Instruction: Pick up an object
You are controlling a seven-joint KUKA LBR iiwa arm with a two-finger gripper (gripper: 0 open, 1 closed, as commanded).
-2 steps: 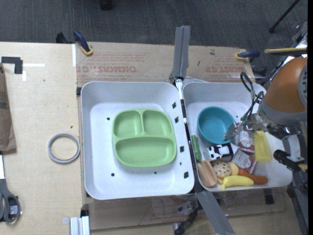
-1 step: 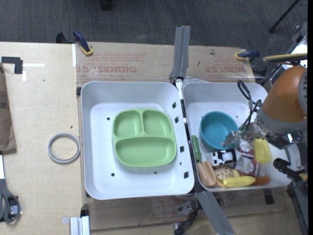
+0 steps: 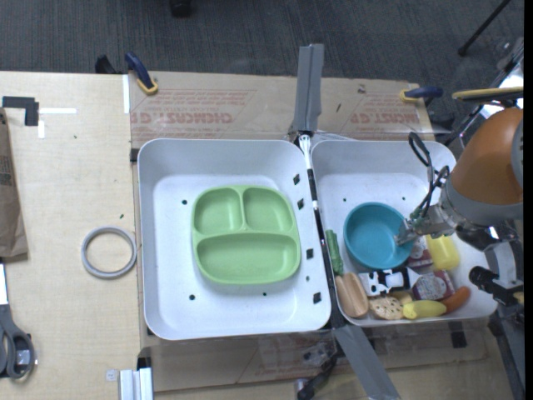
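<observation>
Two white bins (image 3: 158, 248) side by side: green divided plate (image 3: 246, 234) in the left, blue bowl (image 3: 375, 235) in the right. Gripper (image 3: 410, 233) at the bowl's right rim; grip state impossible to tell.

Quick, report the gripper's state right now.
Gripper: state cannot be told; it sits at the right rim of the blue bowl in the right bin, with nothing seen held.
</observation>
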